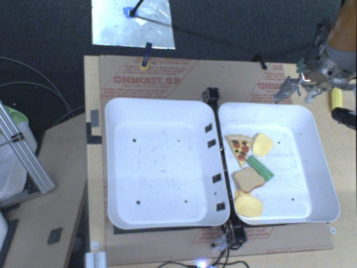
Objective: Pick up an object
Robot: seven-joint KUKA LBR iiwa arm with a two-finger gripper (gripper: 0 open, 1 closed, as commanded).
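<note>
The gripper point(297, 89) hangs over the bench just beyond the far right corner of the right bin point(312, 149), outside its rim. Its two fingers stand spread apart with nothing between them, so it is open and carrying nothing.

All the candidates for picking lie in the right bin, bunched against its left wall: a pizza slice point(240, 148), a round yellow piece point(263, 144), a green stick point(260, 168), a slice of bread point(248, 179) and a second yellow piece point(249, 205) nearest the viewer. The left bin point(162, 161) has no loose objects in it.

From the gripper, the cluster lies to the left and toward the near side, and lower, down inside the bin. The round yellow piece is the closest to the gripper, with the pizza slice just beside it on the left.

The green stick is the only clearly elongated item. Its long axis runs diagonally, from far-left to near-right, with its near end touching or overlapping the bread. The pizza slice points its tip toward the near side, crust at the far end. A grasp across the stick's short width would probably suit the fingers best, though the crowding with the bread could interfere.
</note>
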